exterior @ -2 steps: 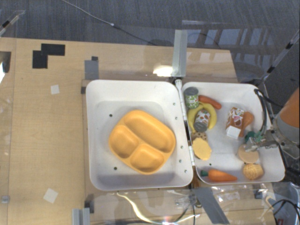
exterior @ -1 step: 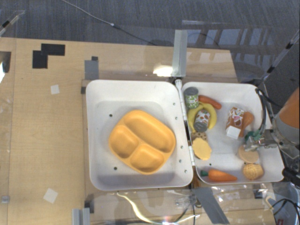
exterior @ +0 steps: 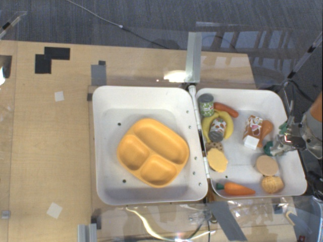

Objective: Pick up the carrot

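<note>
Carrot [exterior: 238,189] front of rt bin [exterior: 290,116], gripper [exterior: 280,144] at rt edge, jaws' state unclear

Bright overhead light, glare at bench [exterior: 174,76]

Surface [exterior: 50,150] is light wood, pale tan, fairly clean. Black L-shaped marker [exterior: 50,58] stuck near its far left corner. Small pale paper squares on the wood: one [exterior: 59,96] mid-left, one [exterior: 54,210] near the front left. Grey metal bracket [exterior: 99,74] sits left of centre near the back, taller grey metal post [exterior: 194,57] stands at the back centre. Beyond the wood, dark grey ribbed carpet floor [exterior: 126,9] with a thin cable [exterior: 91,14] running diagonally across it. Bright light glare [exterior: 175,76] on the wood beside the post base. Clear panel reflections along the right side and front edge.
</note>
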{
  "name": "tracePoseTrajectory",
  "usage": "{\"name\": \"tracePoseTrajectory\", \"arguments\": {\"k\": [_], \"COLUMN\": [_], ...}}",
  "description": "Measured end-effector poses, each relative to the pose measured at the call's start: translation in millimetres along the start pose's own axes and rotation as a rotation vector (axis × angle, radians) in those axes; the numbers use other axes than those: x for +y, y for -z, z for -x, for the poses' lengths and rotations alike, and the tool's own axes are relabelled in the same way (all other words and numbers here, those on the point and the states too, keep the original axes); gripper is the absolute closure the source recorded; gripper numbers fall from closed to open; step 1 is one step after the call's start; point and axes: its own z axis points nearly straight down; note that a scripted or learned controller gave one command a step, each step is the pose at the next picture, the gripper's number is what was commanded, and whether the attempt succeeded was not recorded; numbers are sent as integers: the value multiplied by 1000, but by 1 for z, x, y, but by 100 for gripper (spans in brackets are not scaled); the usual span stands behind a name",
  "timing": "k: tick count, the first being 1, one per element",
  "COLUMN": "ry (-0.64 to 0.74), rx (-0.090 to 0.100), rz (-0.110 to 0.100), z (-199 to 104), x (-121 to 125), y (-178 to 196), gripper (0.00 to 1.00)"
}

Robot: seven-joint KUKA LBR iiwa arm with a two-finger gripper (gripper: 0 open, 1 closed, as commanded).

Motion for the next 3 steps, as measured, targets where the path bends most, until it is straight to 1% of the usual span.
{"name": "tracePoseTrajectory", "arguments": {"k": [1,2,3], "ry": [71,-216,-89], "rx": [2,0,1], "rz": [-8,-1,-4], "z": [2,1,6], "x": [-2,0,-1], "y": [-55,26,-63], "gripper": [100,100,100]}}
